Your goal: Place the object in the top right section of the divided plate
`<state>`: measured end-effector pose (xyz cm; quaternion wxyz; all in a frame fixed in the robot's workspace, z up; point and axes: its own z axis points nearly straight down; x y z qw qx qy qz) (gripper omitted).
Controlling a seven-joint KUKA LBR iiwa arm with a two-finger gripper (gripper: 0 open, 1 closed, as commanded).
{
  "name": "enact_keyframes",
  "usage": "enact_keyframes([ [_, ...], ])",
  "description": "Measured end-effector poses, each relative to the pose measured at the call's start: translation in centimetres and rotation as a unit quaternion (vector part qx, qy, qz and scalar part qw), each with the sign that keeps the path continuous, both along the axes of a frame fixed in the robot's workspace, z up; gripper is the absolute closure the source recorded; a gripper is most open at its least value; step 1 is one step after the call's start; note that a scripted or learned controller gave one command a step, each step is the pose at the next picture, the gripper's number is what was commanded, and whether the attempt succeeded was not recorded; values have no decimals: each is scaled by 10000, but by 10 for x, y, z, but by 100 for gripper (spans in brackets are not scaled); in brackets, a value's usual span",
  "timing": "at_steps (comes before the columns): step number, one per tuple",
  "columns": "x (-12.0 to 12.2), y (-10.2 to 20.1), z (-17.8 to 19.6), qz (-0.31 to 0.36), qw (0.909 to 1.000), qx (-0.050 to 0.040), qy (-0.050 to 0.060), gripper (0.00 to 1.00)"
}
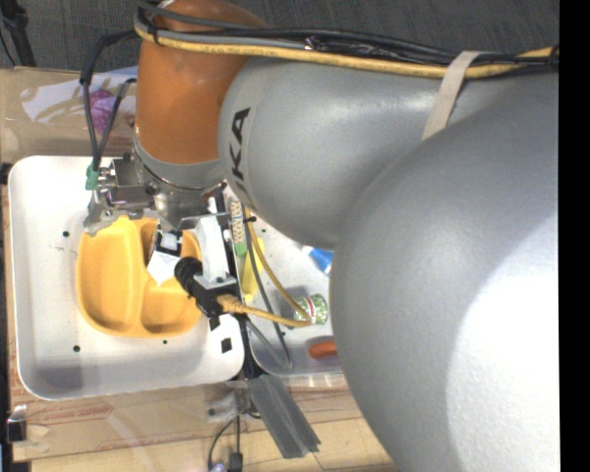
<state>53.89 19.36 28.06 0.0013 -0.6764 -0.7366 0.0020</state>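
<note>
Wooden bench [49, 101] under white bin [39, 264]; dark carpet [69, 13] beyond. Gripper [167, 249] over yellow divided plate [113, 283]; finger state indeterminable.

Quick headcount: one yellow divided plate [113, 288], sitting in the left white bin [39, 264]. Two white bins total, though the right bin [275, 362] is mostly hidden under the arm [393, 214]. One arm, one orange band [182, 87] on it. In the right bin I can count three small bits: one blue [322, 260], one greenish [318, 309], one orange-red [322, 348]. One purple thing [100, 108] on the far-left surface.
</note>
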Motion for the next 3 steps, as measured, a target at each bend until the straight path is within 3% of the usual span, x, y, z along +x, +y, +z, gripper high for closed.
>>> enact_keyframes([
  [1, -1, 3, 8, 79, 10000, -10, 30, 100],
  [2, -1, 4, 8, 84, 10000, -11, 33, 0],
  [3, 27, 16, 80, 1303, 9915, 8, -15, 0],
])
